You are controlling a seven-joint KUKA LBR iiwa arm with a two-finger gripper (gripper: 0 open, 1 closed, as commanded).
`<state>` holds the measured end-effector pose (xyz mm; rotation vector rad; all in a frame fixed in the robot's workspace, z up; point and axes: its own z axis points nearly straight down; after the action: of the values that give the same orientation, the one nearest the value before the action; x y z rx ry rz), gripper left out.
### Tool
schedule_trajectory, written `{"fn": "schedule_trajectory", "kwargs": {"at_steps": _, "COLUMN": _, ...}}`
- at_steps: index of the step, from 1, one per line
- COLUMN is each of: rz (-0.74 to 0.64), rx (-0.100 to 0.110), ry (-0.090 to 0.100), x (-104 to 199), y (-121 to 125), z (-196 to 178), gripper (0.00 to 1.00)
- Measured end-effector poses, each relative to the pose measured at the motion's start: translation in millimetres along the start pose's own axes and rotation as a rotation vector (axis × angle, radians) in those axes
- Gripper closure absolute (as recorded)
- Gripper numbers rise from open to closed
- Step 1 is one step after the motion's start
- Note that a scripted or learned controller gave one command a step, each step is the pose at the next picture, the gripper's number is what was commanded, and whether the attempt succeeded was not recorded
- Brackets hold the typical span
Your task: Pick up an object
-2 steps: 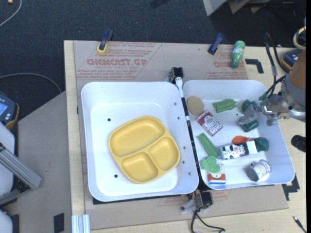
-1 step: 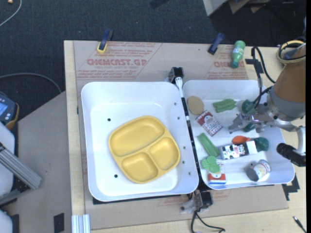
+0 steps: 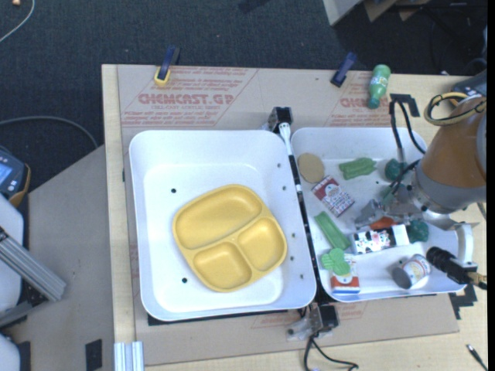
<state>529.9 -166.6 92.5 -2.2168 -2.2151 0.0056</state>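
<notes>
Holding one yellow tray (image 3: 229,236), two bins (image 3: 147,153)

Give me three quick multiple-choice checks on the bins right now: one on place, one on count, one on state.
1. Where is the yellow tray?
A. left bin
B. right bin
C. on the floor

2. How many compartments does the tray have?
A. two
B. three
C. five

3. How does the green bottle lie?
A. inside the right bin
B. inside the tray
C. on the bench outside both bins

Answers:
1 A, since the tray rests inside the left bin.
2 B, as its ridges mark off three wells.
3 C, because it lies on the brown board beyond the right bin.
</notes>
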Motion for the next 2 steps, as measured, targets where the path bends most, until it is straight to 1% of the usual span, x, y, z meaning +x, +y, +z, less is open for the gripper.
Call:
{"fn": "schedule_trajectory", "kwargs": {"at_steps": 1, "rz": -0.001, "rx": -0.004, "ry": -0.001, "x": 0.8, "y": -0.2, "z": 8.6, "gripper": 0.00}}
{"fn": "schedule_trajectory", "kwargs": {"at_steps": 2, "rz": 0.000, "rx": -0.009, "ry": -0.002, "x": 0.2, "y": 0.6, "z": -2.9, "gripper": 1.00}}
